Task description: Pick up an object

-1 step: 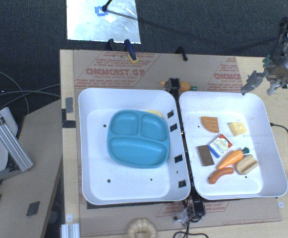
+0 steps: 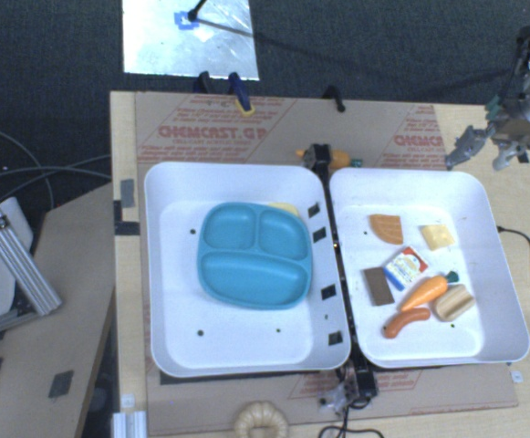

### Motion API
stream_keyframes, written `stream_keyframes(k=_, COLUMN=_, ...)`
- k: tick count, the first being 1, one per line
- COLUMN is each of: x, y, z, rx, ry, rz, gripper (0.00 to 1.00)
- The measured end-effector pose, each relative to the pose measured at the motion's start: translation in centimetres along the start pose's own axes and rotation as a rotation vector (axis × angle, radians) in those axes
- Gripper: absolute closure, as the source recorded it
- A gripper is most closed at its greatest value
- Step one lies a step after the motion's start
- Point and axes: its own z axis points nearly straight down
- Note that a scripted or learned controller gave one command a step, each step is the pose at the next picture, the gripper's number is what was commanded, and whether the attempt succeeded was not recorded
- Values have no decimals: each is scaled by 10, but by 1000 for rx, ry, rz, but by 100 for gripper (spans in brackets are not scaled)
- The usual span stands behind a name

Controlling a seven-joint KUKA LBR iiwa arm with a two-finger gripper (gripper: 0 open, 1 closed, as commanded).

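We see a dark carpeted floor (image 2: 46,53) across the top of the camera view, with black cables (image 2: 27,167) looping over it at left. A shiny square sheet (image 2: 190,24) lies on the carpet, marked with a blue patch (image 2: 188,19) where a thin dark rod meets it. Below, a brown board (image 2: 246,126) printed with red lettering covers the bench. At far left stands a slanted aluminium frame rail (image 2: 9,245) over a tan surface (image 2: 73,281).
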Motion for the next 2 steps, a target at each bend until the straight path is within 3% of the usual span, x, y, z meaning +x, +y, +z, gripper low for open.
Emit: stream_keyframes(k=2, x=-8, y=-4, z=102, rx=4, ry=0, rz=2, gripper=0)
